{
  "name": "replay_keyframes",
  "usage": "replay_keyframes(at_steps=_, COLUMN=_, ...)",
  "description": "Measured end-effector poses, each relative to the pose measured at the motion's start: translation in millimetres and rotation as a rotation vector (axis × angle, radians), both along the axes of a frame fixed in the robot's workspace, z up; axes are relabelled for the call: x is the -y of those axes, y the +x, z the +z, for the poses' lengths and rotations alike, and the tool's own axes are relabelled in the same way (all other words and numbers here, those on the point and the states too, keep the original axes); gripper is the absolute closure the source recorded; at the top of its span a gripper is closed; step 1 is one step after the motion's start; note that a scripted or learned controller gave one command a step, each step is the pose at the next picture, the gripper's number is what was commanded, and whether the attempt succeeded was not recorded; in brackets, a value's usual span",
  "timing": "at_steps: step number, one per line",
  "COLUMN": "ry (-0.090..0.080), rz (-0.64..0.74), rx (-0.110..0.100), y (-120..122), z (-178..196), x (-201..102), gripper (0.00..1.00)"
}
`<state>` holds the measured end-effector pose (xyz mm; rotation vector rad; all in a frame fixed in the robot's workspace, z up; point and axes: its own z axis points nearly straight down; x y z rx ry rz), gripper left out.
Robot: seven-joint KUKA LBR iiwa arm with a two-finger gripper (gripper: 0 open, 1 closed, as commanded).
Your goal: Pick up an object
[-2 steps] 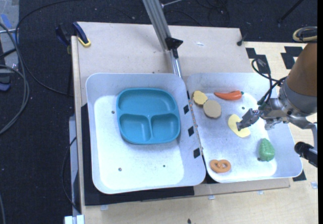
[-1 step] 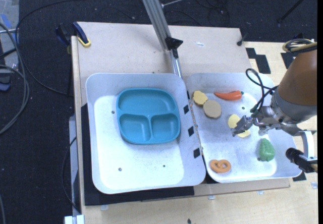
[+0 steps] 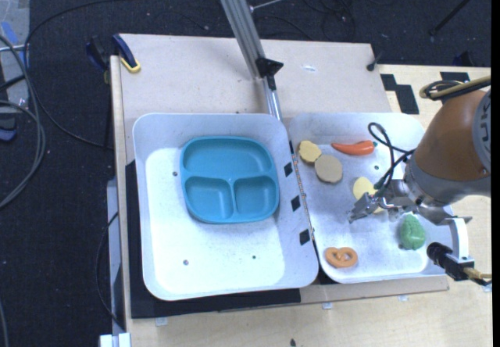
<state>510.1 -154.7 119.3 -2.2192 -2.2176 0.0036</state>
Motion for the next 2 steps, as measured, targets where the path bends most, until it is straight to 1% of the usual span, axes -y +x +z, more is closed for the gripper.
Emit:
replay_keyframes(at_steps=1, ry=-0.002, rz=-0.001, rx=0.005, y=1, z=13, x=1, gripper=1.0)
replay_keyframes(at_steps=2, ry=-0.003, rz=0.001, rx=0.009, y=-8, z=67, x=1, gripper=1.0)
